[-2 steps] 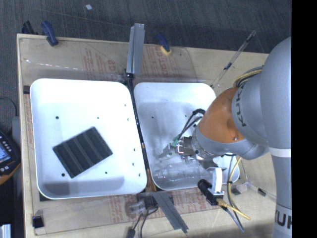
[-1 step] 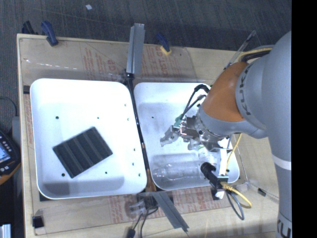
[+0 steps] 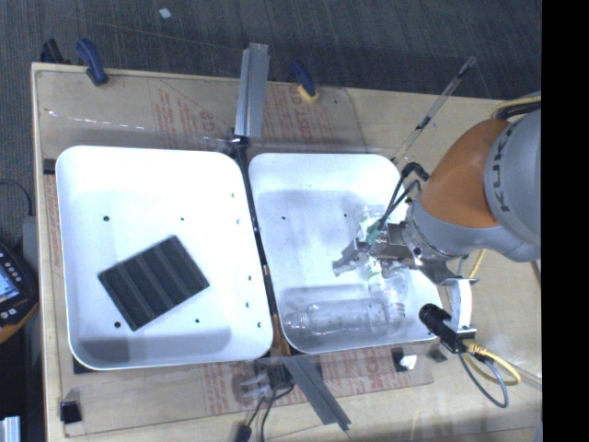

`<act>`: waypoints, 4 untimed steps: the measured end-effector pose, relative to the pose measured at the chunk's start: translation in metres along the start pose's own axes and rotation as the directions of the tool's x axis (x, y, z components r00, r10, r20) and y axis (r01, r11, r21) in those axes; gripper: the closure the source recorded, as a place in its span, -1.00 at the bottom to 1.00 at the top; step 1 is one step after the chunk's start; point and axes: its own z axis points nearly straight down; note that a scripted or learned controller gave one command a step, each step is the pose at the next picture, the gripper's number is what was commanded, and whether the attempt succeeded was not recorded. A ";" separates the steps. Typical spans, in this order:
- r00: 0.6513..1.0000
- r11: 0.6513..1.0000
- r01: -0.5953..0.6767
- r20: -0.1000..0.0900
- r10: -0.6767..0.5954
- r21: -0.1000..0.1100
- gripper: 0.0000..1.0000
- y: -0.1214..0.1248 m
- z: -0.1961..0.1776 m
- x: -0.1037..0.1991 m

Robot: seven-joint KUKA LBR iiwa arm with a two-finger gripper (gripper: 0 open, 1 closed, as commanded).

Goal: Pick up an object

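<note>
The arm (image 3: 488, 191) reached into the right bin (image 3: 304, 178), its gripper (image 3: 373, 258) low above a clear plastic bottle (image 3: 345, 319) lying along the near wall; a dark ribbed pad (image 3: 152, 281) lay in the left bin (image 3: 138, 168). Finger state could not be told. A sound grasp would straddle the bottle's width.

Open white floor across the back and left of the right-hand shallow white bin (image 3: 276, 178), wide enough for passage. Blocked along its near wall by a clear plastic bottle lying on its side (image 3: 342, 319), with crumpled clear plastic (image 3: 373, 224) just behind. In the left-hand white bin (image 3: 74, 168), only a flat black ribbed rectangular pad (image 3: 153, 281) near the front; ample bare room around it.
</note>
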 end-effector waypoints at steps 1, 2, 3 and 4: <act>1.000 1.000 -0.002 -0.001 0.002 -0.001 -1.00 0.008 -0.047 0.006; 0.997 0.997 0.076 0.000 -0.076 0.001 -1.00 0.047 -0.013 -0.005; 0.998 0.998 0.066 0.001 -0.066 0.000 -1.00 0.063 0.000 -0.008; 0.995 0.995 0.104 -0.002 -0.104 0.002 -1.00 0.071 0.015 -0.008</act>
